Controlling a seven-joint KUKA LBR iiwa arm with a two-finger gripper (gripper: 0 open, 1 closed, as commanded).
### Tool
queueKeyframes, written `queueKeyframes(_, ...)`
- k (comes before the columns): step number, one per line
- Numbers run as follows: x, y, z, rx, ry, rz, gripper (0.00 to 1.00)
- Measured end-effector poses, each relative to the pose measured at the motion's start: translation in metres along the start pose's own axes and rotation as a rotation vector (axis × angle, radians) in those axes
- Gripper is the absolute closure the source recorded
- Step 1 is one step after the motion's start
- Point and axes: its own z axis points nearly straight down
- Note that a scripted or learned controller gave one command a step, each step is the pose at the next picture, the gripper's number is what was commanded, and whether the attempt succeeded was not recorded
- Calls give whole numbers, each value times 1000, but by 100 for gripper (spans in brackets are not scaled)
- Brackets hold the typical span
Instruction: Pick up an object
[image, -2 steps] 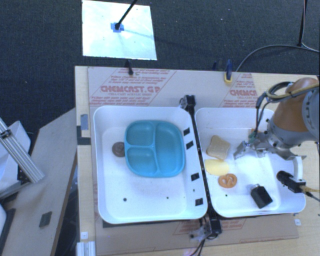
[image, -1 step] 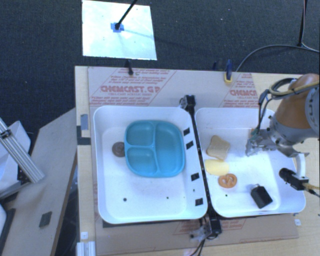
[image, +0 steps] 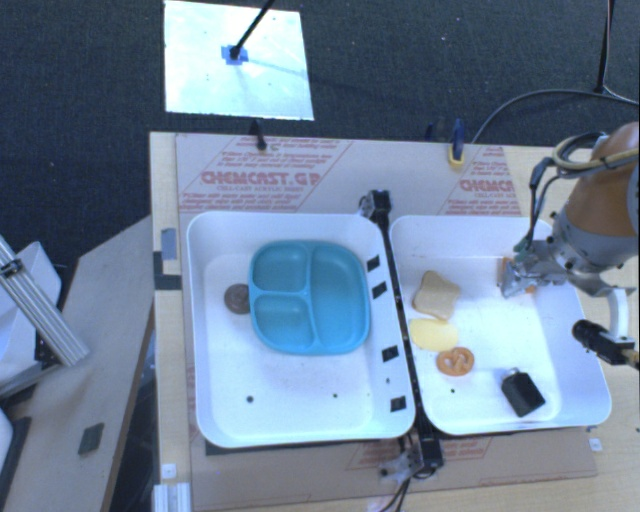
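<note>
The arm (image: 600, 200) reaches in from the right — wrist bent down, tool (image: 517, 277) low.

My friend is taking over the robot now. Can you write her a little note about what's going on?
Gripper: over the right white bin, near its far right side, with nothing seen held.
Right bin: tan bread-slice toy, pale yellow flat piece, orange pretzel-shaped toy, small black block.
Left white bin: light blue divided plate, with a small round brownish disc beside it.
Done: nothing picked up yet.
Left: grasp one object and lift it.
</note>
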Motion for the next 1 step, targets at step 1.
queueKeyframes(1,1,3,-44,0,0,-1,100)
